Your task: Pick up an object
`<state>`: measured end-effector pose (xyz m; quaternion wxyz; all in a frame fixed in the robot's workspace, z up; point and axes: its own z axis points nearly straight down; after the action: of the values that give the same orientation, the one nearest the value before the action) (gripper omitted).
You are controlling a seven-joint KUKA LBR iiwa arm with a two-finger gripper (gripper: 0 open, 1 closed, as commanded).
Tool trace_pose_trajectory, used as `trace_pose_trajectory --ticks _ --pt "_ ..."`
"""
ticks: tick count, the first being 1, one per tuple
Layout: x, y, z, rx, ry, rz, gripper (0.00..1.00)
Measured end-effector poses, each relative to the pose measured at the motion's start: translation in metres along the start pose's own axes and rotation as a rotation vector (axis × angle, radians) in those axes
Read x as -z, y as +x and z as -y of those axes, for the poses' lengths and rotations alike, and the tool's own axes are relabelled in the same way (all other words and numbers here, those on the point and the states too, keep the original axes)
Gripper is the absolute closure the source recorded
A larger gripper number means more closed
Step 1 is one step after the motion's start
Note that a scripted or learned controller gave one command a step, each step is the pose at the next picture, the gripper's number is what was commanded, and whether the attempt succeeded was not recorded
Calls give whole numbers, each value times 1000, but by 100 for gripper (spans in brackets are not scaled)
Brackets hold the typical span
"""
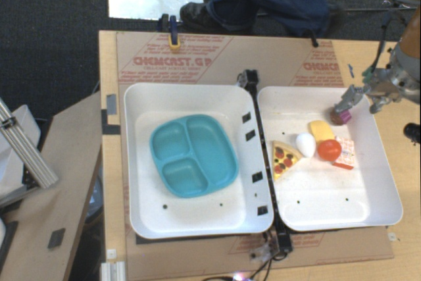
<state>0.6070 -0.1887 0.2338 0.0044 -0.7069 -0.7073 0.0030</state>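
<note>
Right bin (368, 207), toys (316, 145) below jaws (342, 112)

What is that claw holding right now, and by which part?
It cannot be told. The claw sits over the right bin's far edge, with something small and dark purple at its tip.

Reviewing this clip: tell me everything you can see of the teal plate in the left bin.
The plate is teal, looks like plastic, a rounded rectangle with three compartments: one long one along its right side, two smaller on its left. All three hold nothing. It lies flat, turned slightly askew, near the middle of the left bin, resting on the bin floor. Nothing else touches it.
</note>
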Motion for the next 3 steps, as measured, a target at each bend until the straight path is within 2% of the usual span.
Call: trace_pose_trajectory --ticks 1,3 --pt "8 1 -2 3 -12 3 0" --pt "-96 -11 -13 1 -8 2 0"
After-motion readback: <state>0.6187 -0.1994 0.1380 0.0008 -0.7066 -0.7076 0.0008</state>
